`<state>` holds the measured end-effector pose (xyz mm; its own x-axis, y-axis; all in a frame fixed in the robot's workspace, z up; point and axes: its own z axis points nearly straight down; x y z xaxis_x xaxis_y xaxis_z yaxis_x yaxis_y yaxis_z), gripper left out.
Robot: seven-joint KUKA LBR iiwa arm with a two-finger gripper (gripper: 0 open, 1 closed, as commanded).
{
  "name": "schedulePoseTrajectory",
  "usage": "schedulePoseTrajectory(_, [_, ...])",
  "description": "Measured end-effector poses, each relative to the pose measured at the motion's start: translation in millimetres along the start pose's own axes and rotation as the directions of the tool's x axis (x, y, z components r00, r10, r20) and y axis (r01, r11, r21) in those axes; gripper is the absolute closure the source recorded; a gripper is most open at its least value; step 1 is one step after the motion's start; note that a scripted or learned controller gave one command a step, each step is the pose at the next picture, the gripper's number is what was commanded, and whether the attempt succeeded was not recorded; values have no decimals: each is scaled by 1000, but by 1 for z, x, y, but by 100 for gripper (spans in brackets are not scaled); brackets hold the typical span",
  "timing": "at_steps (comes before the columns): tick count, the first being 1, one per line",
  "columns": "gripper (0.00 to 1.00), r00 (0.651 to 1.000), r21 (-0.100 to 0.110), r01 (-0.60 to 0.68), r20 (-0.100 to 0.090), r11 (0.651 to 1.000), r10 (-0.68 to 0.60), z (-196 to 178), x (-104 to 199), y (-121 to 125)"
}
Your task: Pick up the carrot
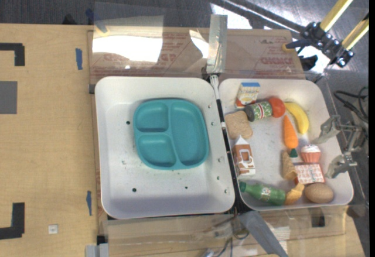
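While the carrot lies untouched in the right bin, at one o'clock from its centre beside the banana, the gripper waits at the bin's three-o'clock rim, jaws spread wide. This looks like the approach; next it must travel toward nine o'clock and descend over the carrot.

carrot — smooth matt plastic | tray — glossy teal plastic

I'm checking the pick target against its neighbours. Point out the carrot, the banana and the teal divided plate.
carrot (290, 132): camera view, middle of its orange body.
banana (299, 116): camera view, middle of its yellow curve.
teal divided plate (171, 133): camera view, central divider ridge.
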<state>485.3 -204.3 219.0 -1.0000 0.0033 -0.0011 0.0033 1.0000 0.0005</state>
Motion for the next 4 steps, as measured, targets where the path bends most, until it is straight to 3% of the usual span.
schedulePoseTrajectory(1, [0,994,-5,112,-5,994,-112,96,-32,39])
schedulePoseTrajectory(2, [0,998,1,56,3,998,-56,125,-56,50])
schedulePoseTrajectory(3, [100,998,1,59,9,998,-59,114,-58,52])
schedulePoseTrajectory(4, [0,998,1,59,8,998,-59,115,-58,53])
